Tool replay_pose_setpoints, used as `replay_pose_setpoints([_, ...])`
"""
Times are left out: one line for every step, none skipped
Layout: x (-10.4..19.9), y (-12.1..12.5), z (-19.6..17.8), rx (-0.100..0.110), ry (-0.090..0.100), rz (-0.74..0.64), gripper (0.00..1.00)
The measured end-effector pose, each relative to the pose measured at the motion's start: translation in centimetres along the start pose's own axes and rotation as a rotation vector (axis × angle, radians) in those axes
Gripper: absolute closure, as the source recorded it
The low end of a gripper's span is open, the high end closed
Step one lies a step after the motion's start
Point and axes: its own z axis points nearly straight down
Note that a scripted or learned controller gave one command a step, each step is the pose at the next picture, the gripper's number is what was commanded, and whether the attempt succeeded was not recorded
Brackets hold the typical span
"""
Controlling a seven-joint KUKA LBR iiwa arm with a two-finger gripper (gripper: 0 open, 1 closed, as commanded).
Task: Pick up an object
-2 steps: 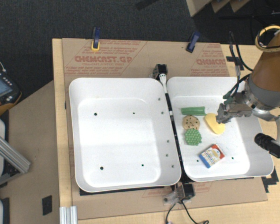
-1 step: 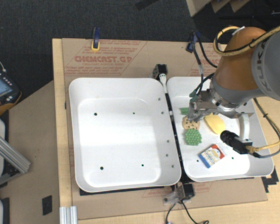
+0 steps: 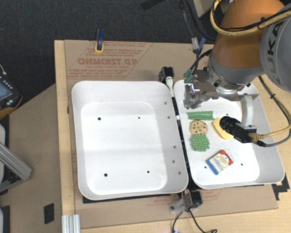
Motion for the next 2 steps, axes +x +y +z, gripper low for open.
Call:
replay_pose_setpoints([3.5,-5.1,-6.4,0.003,0.000,0.003,1.00])
replay_pose_setpoints([10.0,-6.9,-8.6,0.006,0.000,0.001,1.00])
